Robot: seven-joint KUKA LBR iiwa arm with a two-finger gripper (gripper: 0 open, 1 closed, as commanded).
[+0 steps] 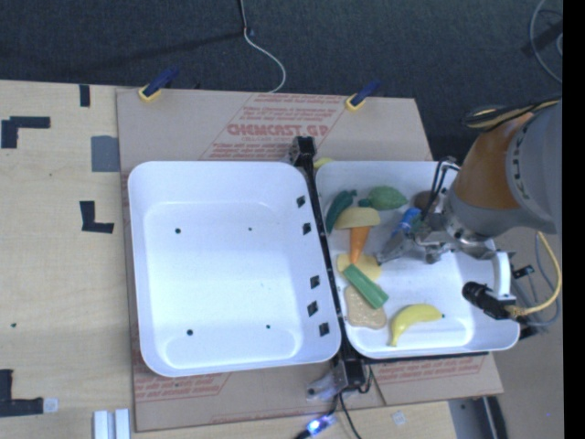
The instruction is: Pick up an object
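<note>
The right bin (475,337) holds several toy foods. A yellow banana (414,319) lies near its front edge. A green block (365,285) rests on a tan slice (366,314) beside the divider. An orange carrot (358,240), a yellow wedge (356,217) and a green leafy piece (386,197) sit toward the back. My gripper (402,238) reaches in from the right, low over the middle of this bin, just right of the carrot, with a small blue piece (410,218) against it.
The left bin (146,245) stands beside the right one, joined along a black-clipped divider (315,245). Both rest on a cardboard sheet (265,126) held by blue-and-yellow clamps (157,84). The arm's grey body and orange band (494,167) cover the right bin's right side.
</note>
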